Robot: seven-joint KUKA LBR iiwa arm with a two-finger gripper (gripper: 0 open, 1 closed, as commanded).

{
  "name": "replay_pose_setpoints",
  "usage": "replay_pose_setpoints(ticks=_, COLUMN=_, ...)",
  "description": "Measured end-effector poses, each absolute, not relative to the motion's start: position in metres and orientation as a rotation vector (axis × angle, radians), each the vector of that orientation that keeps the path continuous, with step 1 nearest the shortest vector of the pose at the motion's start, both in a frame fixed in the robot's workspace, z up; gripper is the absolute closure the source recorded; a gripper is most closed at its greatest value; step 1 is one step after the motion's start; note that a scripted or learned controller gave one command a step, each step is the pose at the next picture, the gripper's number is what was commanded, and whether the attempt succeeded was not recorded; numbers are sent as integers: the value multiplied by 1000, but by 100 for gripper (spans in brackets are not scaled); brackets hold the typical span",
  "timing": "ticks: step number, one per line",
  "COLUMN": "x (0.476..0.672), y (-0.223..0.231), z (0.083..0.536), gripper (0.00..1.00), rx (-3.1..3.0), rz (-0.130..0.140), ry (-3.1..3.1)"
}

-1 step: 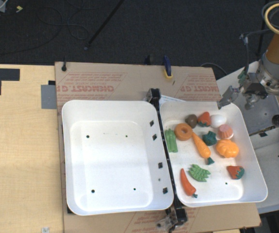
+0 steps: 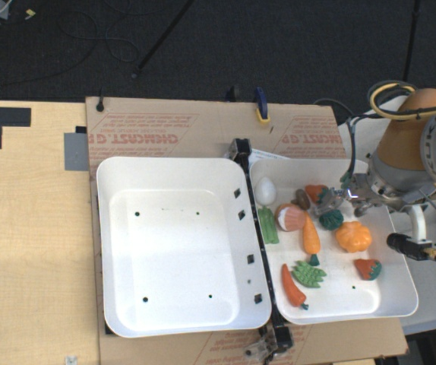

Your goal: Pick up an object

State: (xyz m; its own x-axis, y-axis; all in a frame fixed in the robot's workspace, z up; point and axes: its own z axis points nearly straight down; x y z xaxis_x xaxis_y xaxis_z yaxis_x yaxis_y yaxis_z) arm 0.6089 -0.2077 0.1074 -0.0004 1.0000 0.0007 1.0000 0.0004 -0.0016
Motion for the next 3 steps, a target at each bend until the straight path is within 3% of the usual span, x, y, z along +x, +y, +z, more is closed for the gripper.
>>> replay_pose_setpoints(ticks=1, x=608, y=-209, z=116, gripper=100, rx=-2221, rz=2, ry=-2217)
replay_pose_setpoints(ticks=2, x=635, y=-138, z=141, gripper=100, rx=-2214, rz=-3, ry=-2228)
replay_pose_setpoints(ticks=3, x=643, y=-73, z=190, gripper=100, rx=-2217, rz=-1, ry=-2225)
